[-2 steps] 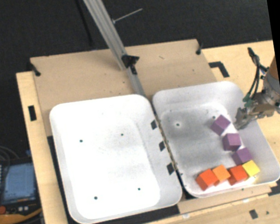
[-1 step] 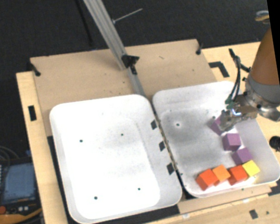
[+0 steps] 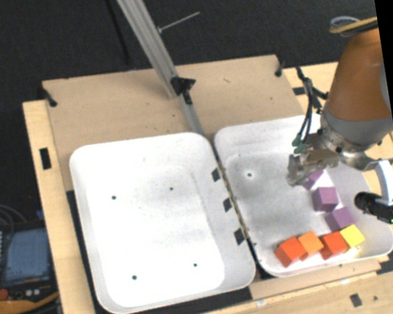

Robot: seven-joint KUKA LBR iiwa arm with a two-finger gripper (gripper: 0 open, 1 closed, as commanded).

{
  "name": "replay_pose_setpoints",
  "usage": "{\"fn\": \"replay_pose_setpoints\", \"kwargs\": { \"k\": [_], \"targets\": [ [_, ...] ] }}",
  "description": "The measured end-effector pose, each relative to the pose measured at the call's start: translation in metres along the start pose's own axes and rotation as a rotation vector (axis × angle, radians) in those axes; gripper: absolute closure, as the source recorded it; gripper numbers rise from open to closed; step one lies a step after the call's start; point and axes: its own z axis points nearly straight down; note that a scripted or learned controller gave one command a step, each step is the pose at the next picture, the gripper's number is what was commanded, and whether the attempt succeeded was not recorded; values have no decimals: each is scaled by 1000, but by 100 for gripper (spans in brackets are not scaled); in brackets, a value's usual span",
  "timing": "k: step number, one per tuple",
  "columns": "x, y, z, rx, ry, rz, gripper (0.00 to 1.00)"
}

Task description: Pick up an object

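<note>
2 shallow white bins sit side by side on the bench (image 3: 136,103), and from the camera view above we see the left bin (image 3: 154,218) next to the right bin (image 3: 259,179), which holds all the blocks. the arm (image 3: 359,86) reaches in from the right, and its gripper (image 3: 307,170) hangs low over the upper right part of the right bin. a small purple block (image 3: 314,178) shows right at the gripper's tip, touching or just under it; we cannot tell whether it sits between the fingers, and we cannot tell how wide the fingers stand. just below it lies a second purple block (image 3: 326,198), and below that a third, paler purple block (image 3: 340,218). along the bin's near wall we count 4 more in a row: an orange-red block (image 3: 291,250), an orange block (image 3: 311,242) touching it, a red block (image 3: 334,244) and a yellow block (image 3: 353,236) at the right end.
</note>
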Motion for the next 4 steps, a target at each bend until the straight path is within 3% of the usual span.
{"fn": "replay_pose_setpoints", "kwargs": {
  "k": [4],
  "targets": [
    [178, 49, -6, -3, -2, 0, 100]
  ]
}}
